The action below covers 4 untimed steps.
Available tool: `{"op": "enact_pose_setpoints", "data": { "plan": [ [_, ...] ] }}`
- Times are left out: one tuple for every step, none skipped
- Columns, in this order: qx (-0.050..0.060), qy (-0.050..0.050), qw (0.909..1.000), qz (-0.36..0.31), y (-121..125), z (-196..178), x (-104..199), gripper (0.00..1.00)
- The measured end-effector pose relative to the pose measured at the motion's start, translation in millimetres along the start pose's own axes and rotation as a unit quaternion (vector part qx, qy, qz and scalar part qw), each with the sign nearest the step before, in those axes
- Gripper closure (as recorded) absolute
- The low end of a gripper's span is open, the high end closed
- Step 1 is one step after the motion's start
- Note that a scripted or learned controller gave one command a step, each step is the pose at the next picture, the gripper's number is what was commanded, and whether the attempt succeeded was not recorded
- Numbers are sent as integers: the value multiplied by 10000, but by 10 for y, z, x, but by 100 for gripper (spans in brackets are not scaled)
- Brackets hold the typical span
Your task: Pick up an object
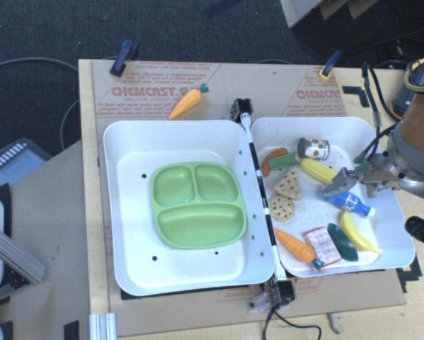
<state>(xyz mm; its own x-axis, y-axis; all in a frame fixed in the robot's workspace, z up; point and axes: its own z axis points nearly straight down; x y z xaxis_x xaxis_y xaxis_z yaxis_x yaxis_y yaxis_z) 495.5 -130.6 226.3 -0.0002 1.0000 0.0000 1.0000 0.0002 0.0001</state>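
— So where's the gripper in the camera view?

— Low over the right bin, just above the blue bottle and beside the corn cob. Whether its fingers are apart or closed, I cannot tell (they blur into the toys beneath).

— Anything gripped?

— Nothing visibly between them. The bottle lies on the bin floor, next to the banana and a dark green vegetable.

— And the rest?

— Cookies, a carrot, a can in that bin too. The left bin holds a green divided plate. Another carrot sits on the board behind.
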Motion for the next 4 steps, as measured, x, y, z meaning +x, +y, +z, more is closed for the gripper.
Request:
{"op": "enact_pose_setpoints", "data": {
  "plan": [
    [3,-2,10000,7,-171,1327,-299,0],
    [-5,3,10000,-7,571,1418,44,0],
    [9,0,10000,7,-171,1242,-385,0],
    [-5,0,10000,2,-162,1418,-266,0]
  ]
}}
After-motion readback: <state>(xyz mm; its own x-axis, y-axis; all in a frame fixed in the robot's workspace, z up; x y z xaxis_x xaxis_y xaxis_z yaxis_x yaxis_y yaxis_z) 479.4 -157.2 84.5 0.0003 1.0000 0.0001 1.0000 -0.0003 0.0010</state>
